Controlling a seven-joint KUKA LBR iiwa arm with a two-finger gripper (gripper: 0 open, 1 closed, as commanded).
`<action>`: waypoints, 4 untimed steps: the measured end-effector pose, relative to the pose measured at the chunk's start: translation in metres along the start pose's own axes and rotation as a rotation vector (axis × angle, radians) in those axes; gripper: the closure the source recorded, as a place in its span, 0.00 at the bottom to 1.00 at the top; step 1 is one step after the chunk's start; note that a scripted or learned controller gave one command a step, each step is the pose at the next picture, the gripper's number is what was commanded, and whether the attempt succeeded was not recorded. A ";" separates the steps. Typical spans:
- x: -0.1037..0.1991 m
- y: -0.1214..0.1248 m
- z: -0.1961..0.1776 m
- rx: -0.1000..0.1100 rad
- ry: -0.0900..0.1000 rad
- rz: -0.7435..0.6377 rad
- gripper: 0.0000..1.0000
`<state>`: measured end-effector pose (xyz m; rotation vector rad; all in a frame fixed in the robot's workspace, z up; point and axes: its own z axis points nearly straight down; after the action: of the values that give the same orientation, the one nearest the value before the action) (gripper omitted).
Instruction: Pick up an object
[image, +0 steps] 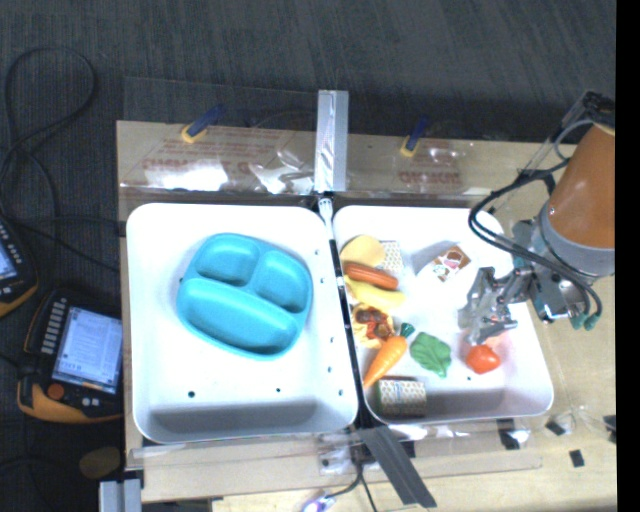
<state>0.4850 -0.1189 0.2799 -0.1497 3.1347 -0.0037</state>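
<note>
Red toy tomato: lay in right bin, directly below gripper, presumably the chosen target; whether the pincer was released or clenched could not be told.

Arm cut off by the right edge. Gripper finger state indiscernible. Red tomato partly hidden beneath the gripper. Labels on the small packets too small to read.

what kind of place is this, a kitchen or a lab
Most likely a robotics lab bench, not a kitchen: a robot hand works over a white bin of toy food such as a carrot, and a control pendant lies on the floor.
</note>
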 end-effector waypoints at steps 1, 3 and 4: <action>-0.021 -0.088 0.058 0.001 0.002 0.439 1.00; -0.034 -0.101 0.187 -0.004 0.001 0.602 1.00; -0.026 -0.101 0.187 -0.001 -0.019 0.490 1.00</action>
<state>0.5210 -0.2178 0.0930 0.6112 3.0582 0.0001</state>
